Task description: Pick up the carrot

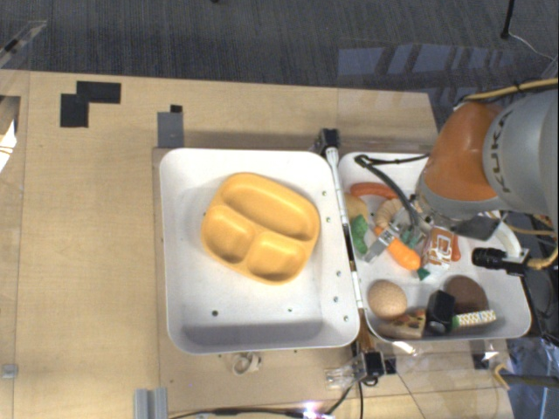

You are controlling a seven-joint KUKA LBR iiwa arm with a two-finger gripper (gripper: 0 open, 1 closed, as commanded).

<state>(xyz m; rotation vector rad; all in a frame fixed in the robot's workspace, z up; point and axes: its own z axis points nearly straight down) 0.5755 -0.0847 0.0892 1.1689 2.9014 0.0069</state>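
The carrot [403, 254] is found in the right bin [524, 308], near its middle, lying flat with its green end pointed toward the lower right. It is crowded by other things — a red-and-white packet [441, 248] just beside it on the right, a green piece [359, 235] to its left and a red strip [371, 189] farther up. A beige ball [387, 299], a dark brown lump [467, 292] and a small black block [439, 307] are kept in the lower part of the same bin. A large yellow moulded tray [259, 226] is set alone in the left bin [188, 321], well apart from the carrot.

The tool [384, 238] is lowered into the right bin just at the carrot's upper-left end, apparently placed there for a grip. Whether the tool is released or clenched cannot be told, and no carrot can be seen grasped in it.

The arm [498, 160] is brought in from the right — its orange band bent over the bin's upper edge, the wrist angled down and to the left toward the carrot. The tabletop [87, 260] around the bins is left bare wood.
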